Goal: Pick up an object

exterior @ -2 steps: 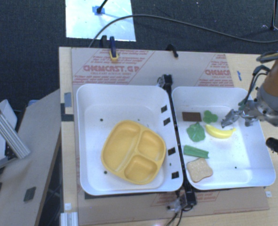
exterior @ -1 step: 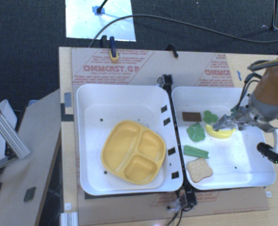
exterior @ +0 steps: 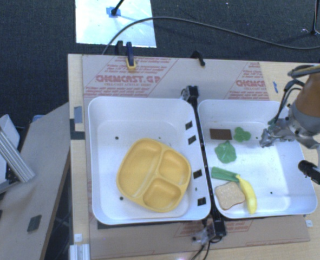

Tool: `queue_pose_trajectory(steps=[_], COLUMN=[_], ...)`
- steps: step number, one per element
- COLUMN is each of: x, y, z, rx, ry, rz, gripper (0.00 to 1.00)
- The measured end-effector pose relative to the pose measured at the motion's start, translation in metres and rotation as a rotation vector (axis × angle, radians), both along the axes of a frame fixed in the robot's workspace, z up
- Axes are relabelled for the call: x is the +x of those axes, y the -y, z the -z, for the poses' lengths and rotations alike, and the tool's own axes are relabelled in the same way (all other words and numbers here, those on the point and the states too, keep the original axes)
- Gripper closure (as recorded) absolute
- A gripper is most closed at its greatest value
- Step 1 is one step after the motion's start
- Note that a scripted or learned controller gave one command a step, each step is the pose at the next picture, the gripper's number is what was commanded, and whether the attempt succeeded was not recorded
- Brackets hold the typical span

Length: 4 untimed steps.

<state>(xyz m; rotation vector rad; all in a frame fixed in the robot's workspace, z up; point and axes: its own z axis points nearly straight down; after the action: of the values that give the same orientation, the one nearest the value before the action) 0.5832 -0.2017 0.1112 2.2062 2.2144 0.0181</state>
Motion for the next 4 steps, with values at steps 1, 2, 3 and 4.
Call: queue_pose_trajectory(steps=[1, 2, 3, 4], x=[-0.002, -0.001, -0.002, 0.005], y=[0.002, 0.002, -0.058, -0.109], z=[-0.064, -0.101, -0.106, -0.118], rx=[0.001, 0.001, 0.004, 0.004], ry=[-0.013, -0.014, -0.018, -0.016], rz=[0.000, -0.001, -0.006, -0.007], gripper=[1.00, 1.00, 1.00, 1.00])
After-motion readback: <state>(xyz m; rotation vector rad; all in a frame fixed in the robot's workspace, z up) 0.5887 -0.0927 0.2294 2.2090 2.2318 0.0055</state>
